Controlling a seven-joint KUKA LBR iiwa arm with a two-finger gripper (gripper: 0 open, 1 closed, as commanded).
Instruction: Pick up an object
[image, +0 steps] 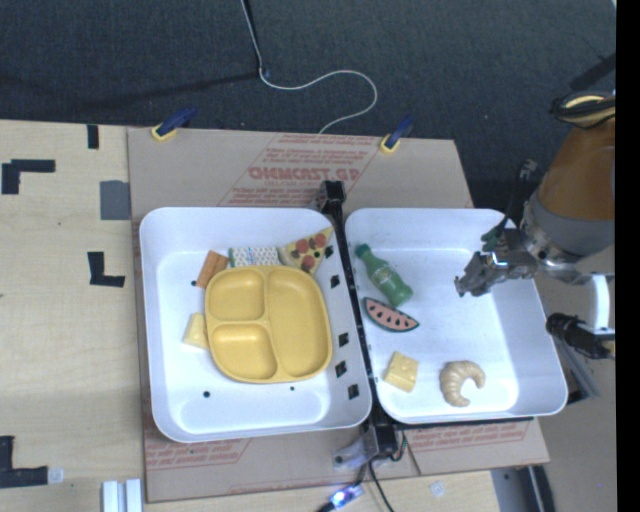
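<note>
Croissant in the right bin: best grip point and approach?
Straight down onto the croissant, fingers closing across its thick middle, probably. It lies flat, curved, with tapering ends that would likely slip. Bare floor surrounds it, with the cheese wedge apart on its left.

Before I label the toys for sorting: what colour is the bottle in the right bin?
Green, with a white cap; the bottle shows in the camera view.

You'll find the yellow tray (268, 323) covers most of the small items (285, 252) behind it. The arm (580, 195) is cut off at the right edge, and the hand (478, 279) is too small to read.
</note>
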